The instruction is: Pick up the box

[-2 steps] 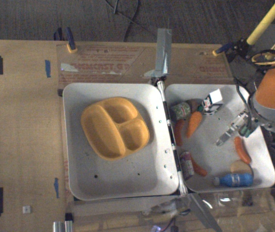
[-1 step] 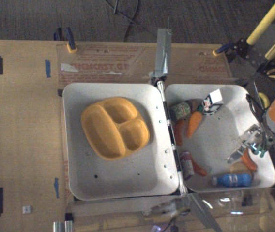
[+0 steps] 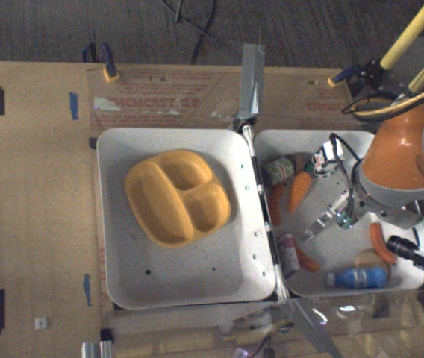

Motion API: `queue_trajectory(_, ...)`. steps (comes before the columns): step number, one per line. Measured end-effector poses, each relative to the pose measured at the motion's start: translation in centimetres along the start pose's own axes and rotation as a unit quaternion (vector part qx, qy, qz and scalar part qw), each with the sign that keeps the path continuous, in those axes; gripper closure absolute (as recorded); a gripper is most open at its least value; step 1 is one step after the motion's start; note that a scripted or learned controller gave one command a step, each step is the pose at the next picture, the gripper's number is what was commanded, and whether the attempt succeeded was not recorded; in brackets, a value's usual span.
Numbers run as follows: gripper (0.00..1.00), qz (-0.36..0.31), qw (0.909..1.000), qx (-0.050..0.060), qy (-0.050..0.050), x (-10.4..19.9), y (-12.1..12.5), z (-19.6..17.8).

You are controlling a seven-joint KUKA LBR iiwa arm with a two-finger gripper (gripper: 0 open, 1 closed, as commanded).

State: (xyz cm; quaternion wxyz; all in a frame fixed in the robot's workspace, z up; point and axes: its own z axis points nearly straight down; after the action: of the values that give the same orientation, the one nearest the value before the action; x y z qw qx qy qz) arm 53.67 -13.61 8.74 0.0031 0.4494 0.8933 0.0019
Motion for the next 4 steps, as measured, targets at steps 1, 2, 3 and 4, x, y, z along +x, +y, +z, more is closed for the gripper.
queue_trajectory(1,0.00,0.075,0.9972,0.003,0.001,4.2,4.6,-9.6)
queue_trajectory(2,0.00,0.056,0.9984,0.004,0.002,4.5,-3.8,-3.3)
queue_trajectory(3,0.00,0.145,0.9894,0.000,-0.002,-1.7,4.7,0.0)
queue_trajectory(4,0.00,0.162,0.9862,0.029,0.018,-5.7,10.3,-0.1)
